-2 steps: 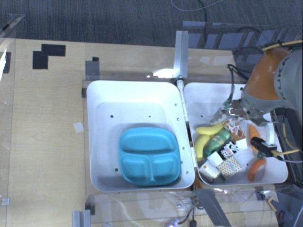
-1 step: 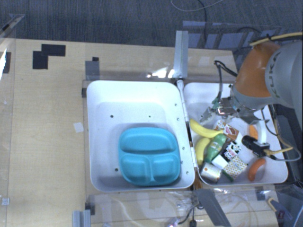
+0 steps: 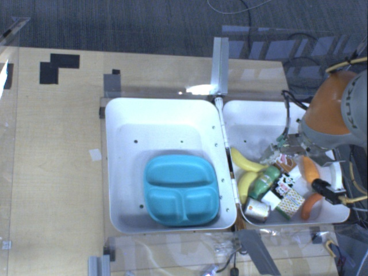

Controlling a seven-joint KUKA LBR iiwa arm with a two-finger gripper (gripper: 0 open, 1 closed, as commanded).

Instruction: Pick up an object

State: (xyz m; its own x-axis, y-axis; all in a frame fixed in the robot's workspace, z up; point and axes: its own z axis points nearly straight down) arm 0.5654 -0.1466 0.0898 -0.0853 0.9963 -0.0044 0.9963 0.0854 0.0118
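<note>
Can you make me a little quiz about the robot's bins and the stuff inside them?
1. True or false: the blue tray lies in the left bin.
2. Which bin holds the bananas: A) left B) right C) neither?
3. Fill in: the green bottle lies beside the yellow ____.

Key: 1 true. 2 B, the right bin. 3 bananas.
</note>
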